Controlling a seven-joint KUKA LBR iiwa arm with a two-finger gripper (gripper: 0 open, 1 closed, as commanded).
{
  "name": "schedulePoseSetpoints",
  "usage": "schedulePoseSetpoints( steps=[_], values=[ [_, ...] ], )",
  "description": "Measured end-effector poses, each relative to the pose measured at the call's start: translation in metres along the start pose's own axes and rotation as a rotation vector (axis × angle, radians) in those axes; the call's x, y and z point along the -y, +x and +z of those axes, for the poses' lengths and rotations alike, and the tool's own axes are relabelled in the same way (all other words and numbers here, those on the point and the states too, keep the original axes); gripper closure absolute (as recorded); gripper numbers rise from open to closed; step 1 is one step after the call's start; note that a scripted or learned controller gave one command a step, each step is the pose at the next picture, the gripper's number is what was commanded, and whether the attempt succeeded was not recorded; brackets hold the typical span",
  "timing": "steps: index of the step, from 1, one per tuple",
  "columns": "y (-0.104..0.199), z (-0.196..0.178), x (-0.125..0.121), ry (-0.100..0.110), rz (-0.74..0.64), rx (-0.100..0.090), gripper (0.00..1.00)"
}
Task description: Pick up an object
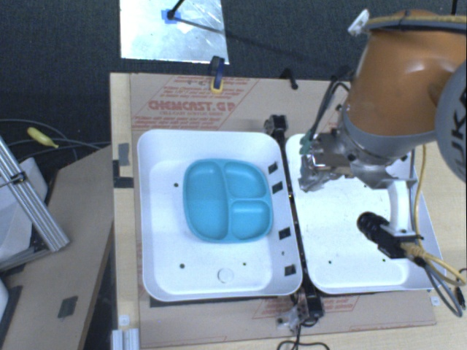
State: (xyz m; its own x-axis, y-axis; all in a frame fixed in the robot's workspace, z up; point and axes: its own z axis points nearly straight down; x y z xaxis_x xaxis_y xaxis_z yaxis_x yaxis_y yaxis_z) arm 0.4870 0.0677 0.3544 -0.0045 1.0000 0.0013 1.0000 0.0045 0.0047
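**Hovering over the right bin, plate in the left**

The plate [226,199], blue and split into three compartments, lies flat in the middle of the left bin [157,195], apart from all four of its walls. My jaws hang over the right bin [350,268], in its far left corner. They are just beside the wall that the two bins share and well apart from the plate. Whether they are open or closed I cannot tell, because from above they read as a small tangle of grey metal under my wrist. My arm [408,71] comes in from the right, and its orange band bulks above the right bin's far edge. Black clips [277,188] sit in a row along the shared wall. Both bins rest on a cardboard sheet [190,100] with red lettering, which lies on the desk [446,188]. A yellow and blue clamp [217,75] stands at the cardboard's far edge. Beyond it a silver sheet [171,17] lies flat on a dark surface.
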Motion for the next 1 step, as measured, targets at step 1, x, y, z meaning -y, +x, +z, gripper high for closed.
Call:
schedulePoseSetpoints(
  steps=[1],
  values=[
    [-0.0335,0.0329,0.0003,0.004,0.006,0.002,1.00]
  ],
)
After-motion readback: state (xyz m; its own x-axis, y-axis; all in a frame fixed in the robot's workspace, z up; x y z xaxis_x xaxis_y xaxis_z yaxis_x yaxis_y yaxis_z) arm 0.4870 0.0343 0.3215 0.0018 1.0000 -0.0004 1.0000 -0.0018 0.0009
